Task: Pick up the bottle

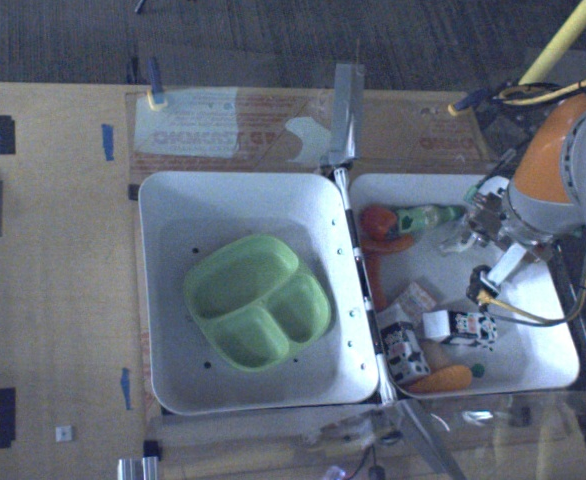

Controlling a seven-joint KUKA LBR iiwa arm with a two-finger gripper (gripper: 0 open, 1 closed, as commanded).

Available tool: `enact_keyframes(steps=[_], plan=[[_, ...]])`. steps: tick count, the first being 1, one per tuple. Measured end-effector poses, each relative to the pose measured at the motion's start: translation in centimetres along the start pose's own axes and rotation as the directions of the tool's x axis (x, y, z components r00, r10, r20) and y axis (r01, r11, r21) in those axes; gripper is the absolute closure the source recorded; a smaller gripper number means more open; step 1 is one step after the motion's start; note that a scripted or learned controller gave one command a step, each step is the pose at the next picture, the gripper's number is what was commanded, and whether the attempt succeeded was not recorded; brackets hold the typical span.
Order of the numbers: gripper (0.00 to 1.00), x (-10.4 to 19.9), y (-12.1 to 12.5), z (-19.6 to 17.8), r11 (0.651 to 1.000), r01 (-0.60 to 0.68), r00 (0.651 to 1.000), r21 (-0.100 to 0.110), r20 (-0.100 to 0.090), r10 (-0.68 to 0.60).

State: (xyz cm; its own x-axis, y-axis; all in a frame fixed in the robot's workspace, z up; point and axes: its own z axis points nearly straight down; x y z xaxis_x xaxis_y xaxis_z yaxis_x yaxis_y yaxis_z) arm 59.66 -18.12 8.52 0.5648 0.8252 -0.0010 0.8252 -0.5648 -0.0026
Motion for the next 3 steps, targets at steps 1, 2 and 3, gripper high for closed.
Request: enact_keyframes(steps=[1, 2, 3], plan=[[0.00, 5.00, 4.21, 0.01, 0.998, -0.052, 0.999, 0.025, 0.017, 0.051], [0.00, 4.99, 4.21, 0.01, 0.998, -0.052, 0.999, 0.025, 0.017, 0.052], [0.00, 4.99, 4.21, 0.02, 0.998, -0.052, 0.999, 0.025, 0.017, 0.052]])
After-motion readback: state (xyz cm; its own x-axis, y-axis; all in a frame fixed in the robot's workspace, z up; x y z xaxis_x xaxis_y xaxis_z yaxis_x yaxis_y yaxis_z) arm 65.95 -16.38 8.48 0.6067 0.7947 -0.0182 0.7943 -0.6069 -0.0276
